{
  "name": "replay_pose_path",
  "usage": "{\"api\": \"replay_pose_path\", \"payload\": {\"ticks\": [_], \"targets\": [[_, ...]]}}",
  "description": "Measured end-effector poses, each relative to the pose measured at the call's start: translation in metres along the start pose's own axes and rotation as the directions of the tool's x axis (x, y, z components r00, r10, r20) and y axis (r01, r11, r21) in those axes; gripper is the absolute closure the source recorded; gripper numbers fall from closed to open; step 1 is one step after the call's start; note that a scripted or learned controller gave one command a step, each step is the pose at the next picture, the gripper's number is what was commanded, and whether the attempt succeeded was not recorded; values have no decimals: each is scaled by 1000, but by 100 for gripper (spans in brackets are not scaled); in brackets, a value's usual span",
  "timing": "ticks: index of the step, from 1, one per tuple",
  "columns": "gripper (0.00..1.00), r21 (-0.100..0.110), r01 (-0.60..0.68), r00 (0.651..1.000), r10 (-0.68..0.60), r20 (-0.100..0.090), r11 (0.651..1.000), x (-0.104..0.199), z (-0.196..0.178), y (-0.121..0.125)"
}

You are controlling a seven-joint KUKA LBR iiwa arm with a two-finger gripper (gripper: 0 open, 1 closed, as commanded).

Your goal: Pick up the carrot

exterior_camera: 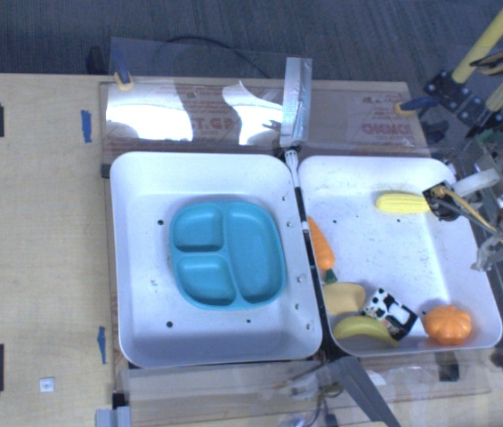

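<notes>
Smooth orange plastic carrot [321, 246]; glossy white plastic bins [135, 265]; matt teal plastic divided plate [229, 253]; pale wood surface [33, 238]; shiny clear sheet [189, 109].

A plate [229, 253] sits in the left bin [135, 238]; the right bin [385, 247] holds corn [401, 204] at top, a carrot [320, 245] by its left wall, and a banana [362, 328] at bottom.

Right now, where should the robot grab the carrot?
Grab the carrot around its thick middle, coming straight down from above. It lies flat and long against the right bin's left wall, so the fingers probably fit best one on the wall side and one on the open side.
</notes>
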State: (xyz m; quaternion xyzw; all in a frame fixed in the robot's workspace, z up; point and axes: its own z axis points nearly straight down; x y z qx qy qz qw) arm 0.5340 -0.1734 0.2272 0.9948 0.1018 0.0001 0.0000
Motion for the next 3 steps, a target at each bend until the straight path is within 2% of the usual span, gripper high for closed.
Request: {"api": "replay_pose_path", "payload": {"ticks": [1,2,3], "targets": [[0,0,72,997,-72,-1,997,-54,133,15],[0,2,235,972,-235,0,972,76,142,22],[0,19,303,953,-303,-15,953,52,140,40]]}}
